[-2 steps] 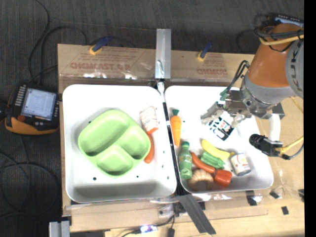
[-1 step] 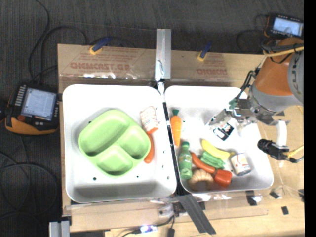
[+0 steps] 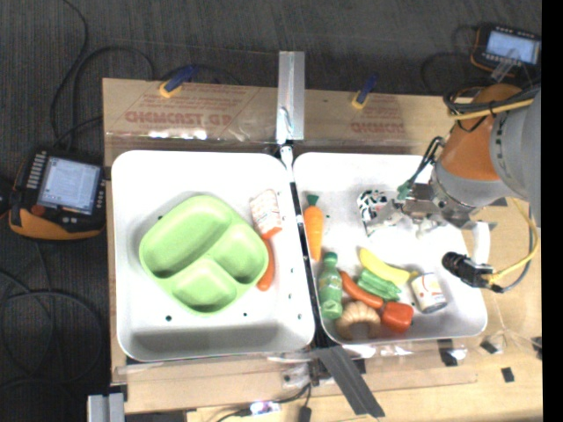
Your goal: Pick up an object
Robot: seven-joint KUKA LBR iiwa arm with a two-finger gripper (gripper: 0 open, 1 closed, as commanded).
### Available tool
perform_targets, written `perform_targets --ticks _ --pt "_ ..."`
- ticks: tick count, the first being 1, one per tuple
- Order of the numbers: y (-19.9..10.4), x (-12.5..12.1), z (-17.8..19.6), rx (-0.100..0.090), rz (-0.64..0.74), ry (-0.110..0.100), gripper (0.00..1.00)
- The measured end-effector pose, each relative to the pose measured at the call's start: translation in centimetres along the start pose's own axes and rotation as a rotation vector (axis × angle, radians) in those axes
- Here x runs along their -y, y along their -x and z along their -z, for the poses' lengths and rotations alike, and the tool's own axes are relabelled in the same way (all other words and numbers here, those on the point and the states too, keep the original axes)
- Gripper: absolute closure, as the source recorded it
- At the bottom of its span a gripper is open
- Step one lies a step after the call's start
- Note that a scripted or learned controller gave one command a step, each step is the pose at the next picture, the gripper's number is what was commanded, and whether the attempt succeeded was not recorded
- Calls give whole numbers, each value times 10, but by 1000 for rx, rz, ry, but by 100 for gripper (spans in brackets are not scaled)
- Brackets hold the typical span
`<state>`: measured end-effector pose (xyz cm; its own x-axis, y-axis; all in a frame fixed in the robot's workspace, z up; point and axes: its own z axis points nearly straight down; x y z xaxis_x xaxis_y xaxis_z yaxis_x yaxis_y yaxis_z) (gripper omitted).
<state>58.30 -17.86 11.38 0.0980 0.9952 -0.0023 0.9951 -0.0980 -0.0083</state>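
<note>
The right bin (image 3: 466,319) holds a carrot (image 3: 312,224), a black-and-white spotted toy (image 3: 373,204), a yellow banana (image 3: 383,263), a green pepper (image 3: 380,283), a green bottle (image 3: 330,289), a red chili (image 3: 361,289), a bread roll (image 3: 355,317), a red tomato (image 3: 397,316) and a small can (image 3: 428,292). My gripper (image 3: 407,217) hangs low over the upper middle of this bin, just right of the spotted toy and above the banana. I see nothing lifted in it.
The left bin (image 3: 132,323) bears a green sectioned plate (image 3: 201,251), a white packet (image 3: 264,209) and an orange-red chili (image 3: 266,266). A metal post (image 3: 290,95) stands behind the divide between the bins. A black cable connector (image 3: 464,266) hangs near the right bin's right wall.
</note>
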Motion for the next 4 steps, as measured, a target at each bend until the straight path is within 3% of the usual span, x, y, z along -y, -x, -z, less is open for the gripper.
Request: perform_targets --ticks 1,2,3,4 --pt "-2 -85 -27 1 107 14 0" --pt "-2 -85 -27 2 107 14 0" --pt "-2 -84 -20 5 110 10 100" --pt "-151 -57 66 -2 160 0 100"
